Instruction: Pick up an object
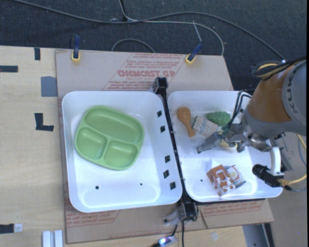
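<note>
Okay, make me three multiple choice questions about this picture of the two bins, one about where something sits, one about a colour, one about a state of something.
1. Where does the divided plate lie?
A. in the left bin
B. in the right bin
C. on the cardboard

2. What colour is the divided plate?
A. orange
B. green
C. blue

3. How does the wrapped packet stand to the gripper?
A. clamped between its fingers
B. stacked on the plate
C. lying apart from it on the bin floor

Key: 1 A, the plate rests on the left bin's floor. 2 B, it is light green all over. 3 C, the packet lies below the gripper in the camera view, with white floor between them.
</note>
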`<state>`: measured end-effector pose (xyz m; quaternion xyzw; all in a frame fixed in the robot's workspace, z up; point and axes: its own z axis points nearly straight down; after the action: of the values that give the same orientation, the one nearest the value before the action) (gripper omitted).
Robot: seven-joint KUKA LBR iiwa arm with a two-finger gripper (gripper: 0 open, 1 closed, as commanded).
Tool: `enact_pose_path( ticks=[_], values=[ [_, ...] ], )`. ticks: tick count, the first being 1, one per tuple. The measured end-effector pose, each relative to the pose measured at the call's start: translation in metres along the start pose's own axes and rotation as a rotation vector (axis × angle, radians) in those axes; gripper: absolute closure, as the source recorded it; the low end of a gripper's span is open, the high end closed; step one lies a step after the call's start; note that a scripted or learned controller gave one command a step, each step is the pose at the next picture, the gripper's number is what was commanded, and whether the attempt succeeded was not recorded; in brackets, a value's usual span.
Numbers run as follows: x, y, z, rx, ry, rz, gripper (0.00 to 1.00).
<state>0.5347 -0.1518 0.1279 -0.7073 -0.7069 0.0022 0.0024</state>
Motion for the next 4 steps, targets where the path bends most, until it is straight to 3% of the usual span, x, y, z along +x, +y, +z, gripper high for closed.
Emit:
enact_pose_path(
  ticks=[1,4],
  values=[
    [0.001,0.001,-0.013,-0.003,0.0,-0.002,1.0],
    [-0.002,-0.008,-0.156,-0.011,-0.002,-0.002,1.0]
  ],
)
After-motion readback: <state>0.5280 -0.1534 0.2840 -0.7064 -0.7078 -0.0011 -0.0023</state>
